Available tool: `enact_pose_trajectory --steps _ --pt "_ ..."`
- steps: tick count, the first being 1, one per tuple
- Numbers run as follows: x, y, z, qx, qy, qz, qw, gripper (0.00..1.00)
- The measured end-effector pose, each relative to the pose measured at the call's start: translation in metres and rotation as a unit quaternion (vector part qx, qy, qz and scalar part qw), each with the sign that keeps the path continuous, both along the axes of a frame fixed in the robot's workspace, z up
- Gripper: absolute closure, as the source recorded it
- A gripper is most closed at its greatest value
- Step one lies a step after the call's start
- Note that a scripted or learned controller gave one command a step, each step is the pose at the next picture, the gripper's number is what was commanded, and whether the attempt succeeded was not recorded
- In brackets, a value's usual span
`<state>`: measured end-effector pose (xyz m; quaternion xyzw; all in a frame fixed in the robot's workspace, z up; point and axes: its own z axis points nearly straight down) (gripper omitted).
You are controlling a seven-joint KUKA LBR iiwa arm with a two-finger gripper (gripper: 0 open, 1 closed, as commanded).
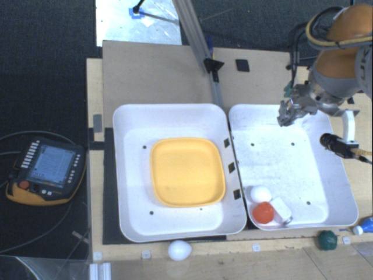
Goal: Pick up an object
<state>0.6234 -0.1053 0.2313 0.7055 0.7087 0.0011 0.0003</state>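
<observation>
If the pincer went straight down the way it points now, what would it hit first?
Most likely the bare floor of the right bin near its far edge. The pincer points downward there, and the white ball, orange ball and white block sit well away in the near corner. Depth is hard to judge.

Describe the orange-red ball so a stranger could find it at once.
Start at the right bin, then go to its near-left corner, where three small things cluster. The orange-red ball sits nearest the rim, the only coloured one beside the white ball and white block.

A robotics lab: a teach pendant (44, 174) lies on dark carpet beside the bench (157, 74).
</observation>
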Motion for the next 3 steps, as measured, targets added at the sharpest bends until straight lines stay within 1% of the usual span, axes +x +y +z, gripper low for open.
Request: enact_pose_trajectory --steps 2,3 --pt "-0.03 0.095 0.018 0.0001 0.0 0.0 1.0 1.0" --pt "-0.038 0.14 0.009 -0.0002 0.001 -0.001 1.0 1.0"
